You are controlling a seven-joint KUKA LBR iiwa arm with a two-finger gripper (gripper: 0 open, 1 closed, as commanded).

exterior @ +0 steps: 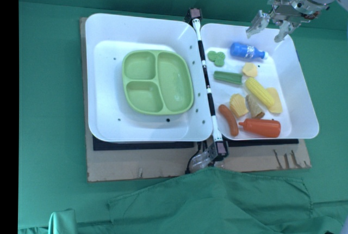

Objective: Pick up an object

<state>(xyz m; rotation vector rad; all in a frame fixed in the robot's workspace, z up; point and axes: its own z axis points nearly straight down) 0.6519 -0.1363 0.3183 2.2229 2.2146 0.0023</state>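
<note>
Bright even light, soft shadows, teal cast, slightly soft focus.

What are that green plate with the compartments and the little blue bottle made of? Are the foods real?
The green plate looks like moulded plastic: one even colour, soft sheen, rounded dividers. The blue bottle seems plastic too, glossy with a pale label. The corn cob and sausage are probably toy plastic or rubber, judging by their flat, uniform colours; the view cannot settle which.
</note>
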